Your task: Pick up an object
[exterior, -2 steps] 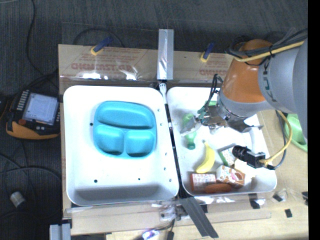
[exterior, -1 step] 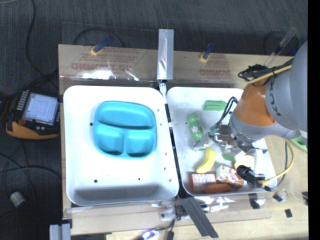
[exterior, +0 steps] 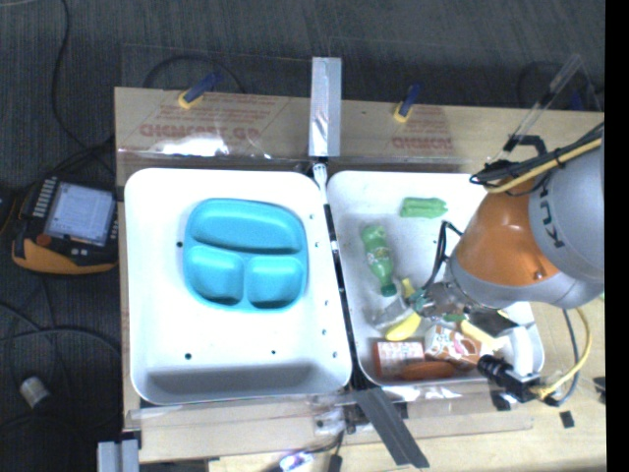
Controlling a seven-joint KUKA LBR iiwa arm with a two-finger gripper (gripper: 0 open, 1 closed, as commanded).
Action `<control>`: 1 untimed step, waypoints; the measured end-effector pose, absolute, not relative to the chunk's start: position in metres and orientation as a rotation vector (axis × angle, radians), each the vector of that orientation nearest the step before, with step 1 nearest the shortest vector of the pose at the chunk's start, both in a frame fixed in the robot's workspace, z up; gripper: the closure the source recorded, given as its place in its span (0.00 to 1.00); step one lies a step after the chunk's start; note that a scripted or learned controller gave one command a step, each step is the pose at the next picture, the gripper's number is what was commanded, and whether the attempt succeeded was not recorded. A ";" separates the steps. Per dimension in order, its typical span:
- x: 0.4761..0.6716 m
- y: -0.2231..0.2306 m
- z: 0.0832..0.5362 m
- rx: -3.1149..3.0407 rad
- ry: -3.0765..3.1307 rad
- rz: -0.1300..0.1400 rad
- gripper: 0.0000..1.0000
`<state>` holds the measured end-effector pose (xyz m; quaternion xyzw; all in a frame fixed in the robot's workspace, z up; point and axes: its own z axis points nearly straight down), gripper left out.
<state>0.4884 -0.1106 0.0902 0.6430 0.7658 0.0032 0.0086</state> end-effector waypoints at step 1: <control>0.490 -0.108 0.100 2.008 2.395 0.019 1.00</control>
